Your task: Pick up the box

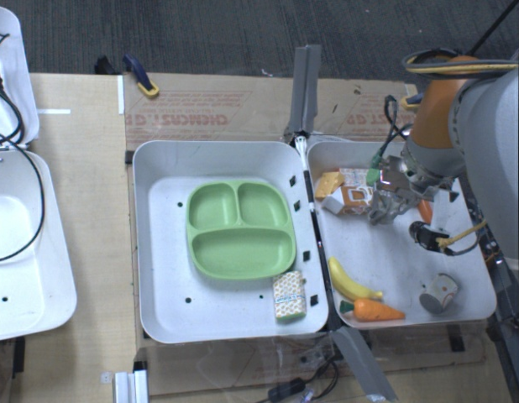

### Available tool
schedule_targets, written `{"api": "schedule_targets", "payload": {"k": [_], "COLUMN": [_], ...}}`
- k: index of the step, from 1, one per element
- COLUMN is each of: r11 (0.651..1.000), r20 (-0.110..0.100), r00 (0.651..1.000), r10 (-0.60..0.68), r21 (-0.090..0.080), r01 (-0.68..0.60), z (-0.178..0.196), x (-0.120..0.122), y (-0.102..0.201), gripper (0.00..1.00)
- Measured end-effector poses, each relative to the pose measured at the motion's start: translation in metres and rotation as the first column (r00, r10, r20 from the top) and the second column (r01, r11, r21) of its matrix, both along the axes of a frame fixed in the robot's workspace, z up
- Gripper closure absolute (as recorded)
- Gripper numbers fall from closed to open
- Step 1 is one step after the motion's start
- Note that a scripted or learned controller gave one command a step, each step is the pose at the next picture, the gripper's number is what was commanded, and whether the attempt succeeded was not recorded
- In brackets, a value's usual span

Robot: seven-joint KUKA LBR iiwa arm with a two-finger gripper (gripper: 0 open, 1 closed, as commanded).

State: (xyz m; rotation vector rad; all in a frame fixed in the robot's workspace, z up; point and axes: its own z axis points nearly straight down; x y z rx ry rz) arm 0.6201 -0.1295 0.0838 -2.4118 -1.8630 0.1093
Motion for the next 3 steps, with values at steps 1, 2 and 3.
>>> {"api": "schedule_targets", "payload": {"k": [1, 2, 3], "r11": [0.965, 0.938, 0.946], "r20": [0.11, 0.11, 0.11], "r00": [0.961, 0.934, 0.942], "r10": [-0.255, -0.339, -0.317], "r21": [-0.031, -0.032, -0.033], "r01": [0.26, 0.344, 0.322], "z": [0.107, 0.308, 0.355], "x": [-0.017, -0.003, 0.027], "y": [0.069, 0.062, 0.107], "gripper": [1.0, 1.0, 1.0]}}
